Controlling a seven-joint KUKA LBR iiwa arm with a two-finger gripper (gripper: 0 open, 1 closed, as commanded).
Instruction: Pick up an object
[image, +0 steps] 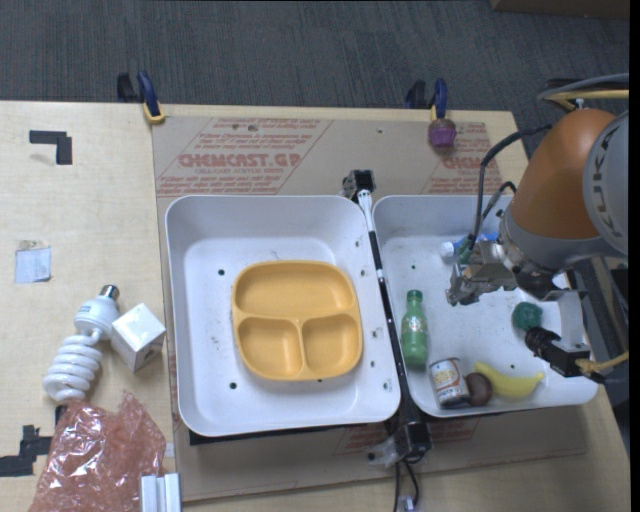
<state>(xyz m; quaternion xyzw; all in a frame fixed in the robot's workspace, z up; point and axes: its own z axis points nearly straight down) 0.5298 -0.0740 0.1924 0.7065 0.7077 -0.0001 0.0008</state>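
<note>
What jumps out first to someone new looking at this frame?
Probably the yellow three-compartment plastic tray, sitting alone in the middle of the left white bin. Next, the grey arm with its big orange band reaching in from the right, its claw low over the right white bin. That bin holds a green plastic bottle, a yellow banana and a small labelled can along its near side.

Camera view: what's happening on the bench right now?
The KUKA arm reaches in from the right, its end effector low over the right bin. A green bottle, a can, a banana and a green ball lie in that bin, none visibly grasped. The left bin holds a yellow divided tray.
</note>
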